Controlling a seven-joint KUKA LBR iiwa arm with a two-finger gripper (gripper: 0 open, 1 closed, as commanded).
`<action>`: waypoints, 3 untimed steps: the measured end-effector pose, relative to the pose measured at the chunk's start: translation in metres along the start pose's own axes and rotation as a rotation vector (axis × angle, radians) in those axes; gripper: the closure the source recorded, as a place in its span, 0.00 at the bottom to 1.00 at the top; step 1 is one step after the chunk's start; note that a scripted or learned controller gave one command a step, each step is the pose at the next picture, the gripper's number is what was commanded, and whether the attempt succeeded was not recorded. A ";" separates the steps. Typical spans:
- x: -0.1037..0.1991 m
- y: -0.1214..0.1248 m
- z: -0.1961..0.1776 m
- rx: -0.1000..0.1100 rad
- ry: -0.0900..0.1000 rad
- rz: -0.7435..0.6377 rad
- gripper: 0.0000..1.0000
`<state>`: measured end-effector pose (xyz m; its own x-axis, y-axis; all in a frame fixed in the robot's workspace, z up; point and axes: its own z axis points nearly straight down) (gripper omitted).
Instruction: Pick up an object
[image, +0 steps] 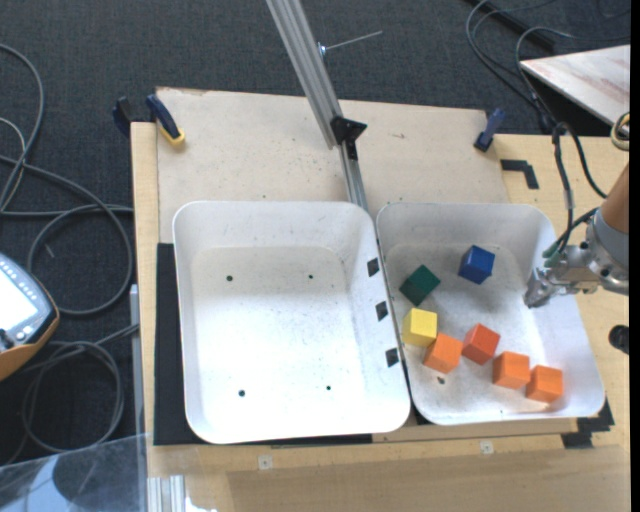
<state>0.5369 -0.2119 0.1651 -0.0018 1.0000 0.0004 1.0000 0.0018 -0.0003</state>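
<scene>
The arm (612, 225) enters from the right edge and bends down toward the right-hand bin (452, 220). Its tool (537, 293) hangs over the bin's right wall, near the rim, tips pointing down and to the left. At this small scale the tips blur together, so it cannot be told whether the tool is open or closed; no block appears between them.

Seven cubes lie in the right-hand bin. A blue block (477, 264) sits nearest the tool, apart from it. A green block (419, 285) lies to its lower left, turned at an angle. Below it a yellow block (422, 325) touches an orange block (443, 352). A red-orange block (481, 342), a second orange block (511, 369) and a third orange block (545, 384) trail toward the bin's lower right corner.
</scene>
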 end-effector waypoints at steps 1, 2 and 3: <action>0.007 0.006 -0.061 -0.007 -0.003 -0.001 1.00; 0.007 0.007 -0.094 -0.004 -0.003 -0.001 1.00; 0.063 0.005 -0.102 0.001 0.002 -0.006 1.00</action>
<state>0.5421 -0.1487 0.2672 -0.0075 1.0000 0.0028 1.0000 0.0075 -0.0011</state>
